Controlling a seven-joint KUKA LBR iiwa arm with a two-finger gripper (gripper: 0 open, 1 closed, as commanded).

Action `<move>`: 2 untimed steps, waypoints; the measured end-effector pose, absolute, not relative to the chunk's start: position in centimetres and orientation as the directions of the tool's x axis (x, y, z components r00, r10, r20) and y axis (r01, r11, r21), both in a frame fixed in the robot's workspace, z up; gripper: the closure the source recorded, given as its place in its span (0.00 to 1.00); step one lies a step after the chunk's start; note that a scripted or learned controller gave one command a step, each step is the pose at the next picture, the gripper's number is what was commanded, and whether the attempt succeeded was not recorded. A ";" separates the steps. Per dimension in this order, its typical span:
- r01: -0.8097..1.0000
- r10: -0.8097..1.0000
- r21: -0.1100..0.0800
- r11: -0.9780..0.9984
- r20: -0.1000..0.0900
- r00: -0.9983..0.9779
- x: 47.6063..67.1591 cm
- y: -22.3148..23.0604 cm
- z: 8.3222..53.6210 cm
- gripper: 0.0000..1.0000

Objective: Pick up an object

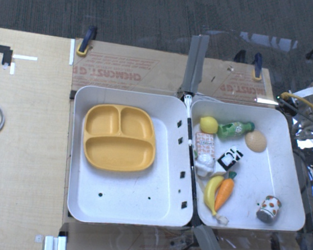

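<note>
Item: carrot point(224, 194), toy, judged light, stiff and fairly slick. Located in the right bin point(285, 183), touching the banana point(211, 192) on that fruit's right, below the black-and-white block point(230, 158). Long axis near upright in the view, slightly slanted; tip toward the bin's near wall, green top away. Mid-body is judged the best hold, across the axis. Claw state cannot be told
</note>
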State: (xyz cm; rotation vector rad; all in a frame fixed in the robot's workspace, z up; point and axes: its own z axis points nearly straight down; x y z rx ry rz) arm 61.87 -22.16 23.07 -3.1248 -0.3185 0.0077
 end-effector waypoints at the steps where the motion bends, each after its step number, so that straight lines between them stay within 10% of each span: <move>1: 0.219 0.219 0.000 -0.976 -0.002 0.976 64.2 -22.1 26.5 1.00; 2: 0.205 0.205 0.000 -0.979 -0.004 0.979 65.2 -21.9 26.7 1.00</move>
